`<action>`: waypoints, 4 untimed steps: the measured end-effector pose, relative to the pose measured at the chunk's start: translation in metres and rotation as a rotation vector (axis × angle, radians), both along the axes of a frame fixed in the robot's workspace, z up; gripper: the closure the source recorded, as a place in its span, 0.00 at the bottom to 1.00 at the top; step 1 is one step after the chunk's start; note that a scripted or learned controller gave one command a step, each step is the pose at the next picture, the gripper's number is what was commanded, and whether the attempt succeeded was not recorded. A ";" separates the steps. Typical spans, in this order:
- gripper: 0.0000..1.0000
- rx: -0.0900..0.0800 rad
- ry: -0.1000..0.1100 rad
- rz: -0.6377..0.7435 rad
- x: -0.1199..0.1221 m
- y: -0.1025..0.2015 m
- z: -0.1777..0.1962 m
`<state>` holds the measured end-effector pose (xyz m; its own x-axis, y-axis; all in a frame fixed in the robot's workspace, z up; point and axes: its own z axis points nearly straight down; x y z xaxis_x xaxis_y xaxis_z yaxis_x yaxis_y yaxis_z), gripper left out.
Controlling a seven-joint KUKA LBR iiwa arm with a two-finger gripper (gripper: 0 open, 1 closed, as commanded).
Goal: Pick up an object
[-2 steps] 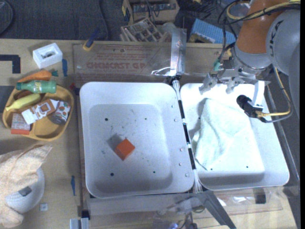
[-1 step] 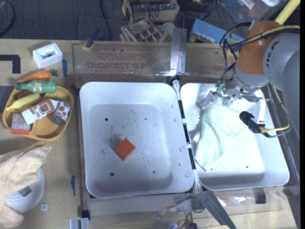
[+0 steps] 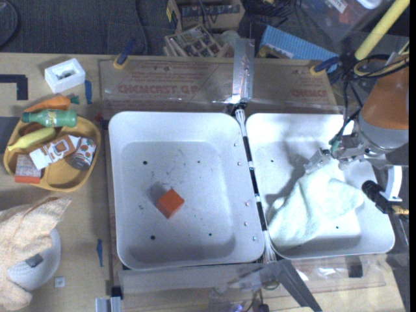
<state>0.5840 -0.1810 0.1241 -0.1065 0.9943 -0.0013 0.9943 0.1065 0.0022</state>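
Cloth (image 3: 315, 203) — a white, crumpled towel-like piece — lies in the right bin (image 3: 380, 242), heaped from the bin's centre toward 7 o'clock, with one corner drawn up toward 1 o'clock where the gripper (image 3: 323, 159) sits. That raised corner appears pinched at the fingertips, so the tool reads as clenched on the cloth, though the contact is small and partly lost against the white; this is a judgement, not a certainty. The arm (image 3: 387, 112), grey with its orange band, enters from 3 o'clock and hangs over the bin's upper right, which accounts for the cloth being stretched in that direction. An orange block (image 3: 171, 202) rests alone in the left bin (image 3: 123, 135), slightly toward 7 o'clock of that bin's centre, well apart from all four walls and untouched. The two bins meet along a shared rim at the middle of the bench; the cloth's lower edge lies just beside that rim at 9 o'clock of the right bin. Open floor remains at 11 o'clock and along the 5 o'clock side of the right bin — adequate room for a straight lift. Risk noted: a corner hold on limp fabric may slip as the weight comes off the floor.
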 end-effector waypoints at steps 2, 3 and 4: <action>0.00 -0.001 -0.008 0.069 0.014 0.068 -0.035; 0.00 -0.001 -0.004 0.042 0.064 0.080 -0.036; 0.00 -0.001 -0.003 -0.201 0.084 0.051 0.000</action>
<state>0.6680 -0.1300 0.1239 0.0946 0.9955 -0.0023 0.9955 -0.0946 0.0048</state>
